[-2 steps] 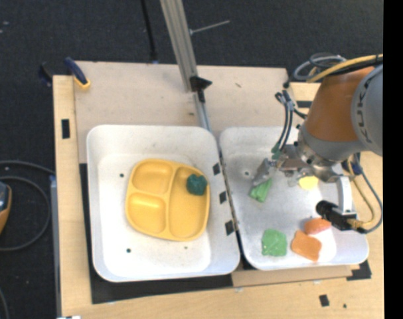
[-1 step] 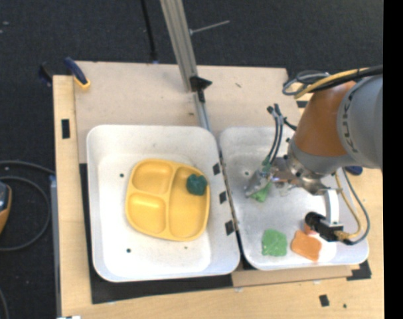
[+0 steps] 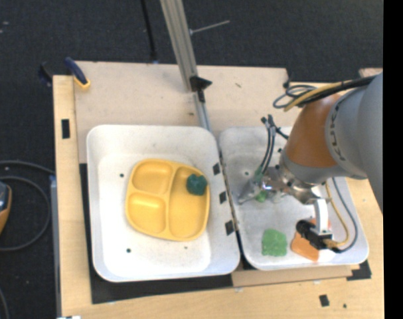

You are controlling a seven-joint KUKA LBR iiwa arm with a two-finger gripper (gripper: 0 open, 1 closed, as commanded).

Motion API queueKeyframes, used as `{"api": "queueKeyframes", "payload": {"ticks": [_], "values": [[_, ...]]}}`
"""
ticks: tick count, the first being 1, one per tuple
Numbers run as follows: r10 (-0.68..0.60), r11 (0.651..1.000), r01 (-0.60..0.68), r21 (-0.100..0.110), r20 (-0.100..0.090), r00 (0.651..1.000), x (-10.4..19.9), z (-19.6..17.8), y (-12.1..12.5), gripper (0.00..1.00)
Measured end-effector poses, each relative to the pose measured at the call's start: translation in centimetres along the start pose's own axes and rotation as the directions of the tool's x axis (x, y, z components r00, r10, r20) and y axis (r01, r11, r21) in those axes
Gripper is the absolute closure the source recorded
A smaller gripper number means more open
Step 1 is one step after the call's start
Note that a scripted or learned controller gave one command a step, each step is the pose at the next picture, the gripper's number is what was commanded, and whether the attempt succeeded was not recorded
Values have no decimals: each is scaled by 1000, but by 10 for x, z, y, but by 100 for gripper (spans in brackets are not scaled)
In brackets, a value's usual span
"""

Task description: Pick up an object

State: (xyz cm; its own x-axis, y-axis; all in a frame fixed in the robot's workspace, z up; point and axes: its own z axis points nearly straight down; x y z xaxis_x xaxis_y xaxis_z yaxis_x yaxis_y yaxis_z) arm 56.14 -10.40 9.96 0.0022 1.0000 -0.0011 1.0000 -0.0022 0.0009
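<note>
So you've got two white bins side by side on the table (image 3: 121, 105). The left bin (image 3: 108, 244) holds a yellow divided plate (image 3: 158, 205) with three compartments, and a small dark green object (image 3: 197, 185) sits in the plate's upper right compartment, close to its rim. The right bin (image 3: 238, 151) has a light green block (image 3: 275, 242) lying near the front wall, and just to its right there's an orange object (image 3: 303, 248), partly tucked under a black bit of the arm's hardware. The light green block looks roughly square with soft, fuzzy edges, kind of spongy, flat on the bin floor, so it doesn't really have a long axis you could call. The orange object is small and wedge-ish, running more or less left to right along the front wall. Your arm (image 3: 321, 145) comes in from the right and hangs over the right bin, with the claw (image 3: 254, 193) low near the bin's left side, well apart from both the green block and the orange piece. Honestly I can't tell whether the claw is spread or closed, it's too blurry there.
</note>
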Motion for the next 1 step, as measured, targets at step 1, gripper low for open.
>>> {"api": "queueKeyframes", "payload": {"ticks": [1], "values": [[4, 1000, -4, -5, -1, 1000, -1, -14, 2, 100]]}}
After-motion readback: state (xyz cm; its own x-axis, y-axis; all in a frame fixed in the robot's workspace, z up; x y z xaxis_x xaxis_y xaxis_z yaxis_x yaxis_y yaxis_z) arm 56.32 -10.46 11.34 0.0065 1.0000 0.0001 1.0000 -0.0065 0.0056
